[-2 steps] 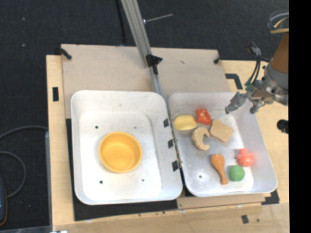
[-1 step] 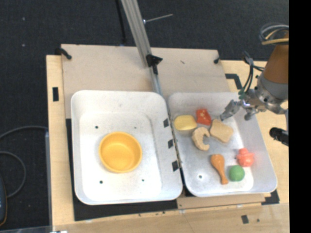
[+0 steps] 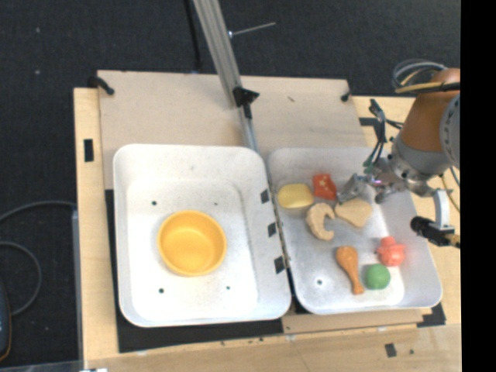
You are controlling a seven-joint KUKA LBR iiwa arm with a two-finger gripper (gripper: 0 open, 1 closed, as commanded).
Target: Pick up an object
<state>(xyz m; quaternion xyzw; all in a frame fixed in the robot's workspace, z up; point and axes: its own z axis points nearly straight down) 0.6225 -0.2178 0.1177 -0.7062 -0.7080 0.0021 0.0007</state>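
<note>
My claw (image 3: pixel 364 183) hangs low over the far part of the right bin (image 3: pixel 422 289), just beside the tan slice (image 3: pixel 354 212) and close to the small red block (image 3: pixel 324 185); whether it is open or closed I cannot tell, since the dark metal parts blur together there, and I see nothing clearly between them. My arm (image 3: pixel 425 134) comes in from the right, its orange band above the grey wrist.

The things I might pick all lie in this right bin: a yellow rounded piece (image 3: pixel 294 196) near the left wall, touching or nearly touching the red block's side; a tan bitten-looking ring (image 3: pixel 318 222) just below it, beside the tan slice; an orange drumstick shape (image 3: pixel 349 267) lying slantwise toward the near edge; a green ball (image 3: pixel 377 277) just right of the drumstick's thick end; a red-orange lump (image 3: pixel 390 252) above the ball — close to it, perhaps touching.

The left bin (image 3: pixel 139 169) holds a yellow bowl (image 3: pixel 192 242), upright, toward its near half — well apart from my claw; both bins sit side by side on the pale wooden surface (image 3: pixel 170 107), and a metal pole (image 3: pixel 221 41) slants up from behind them.
</note>
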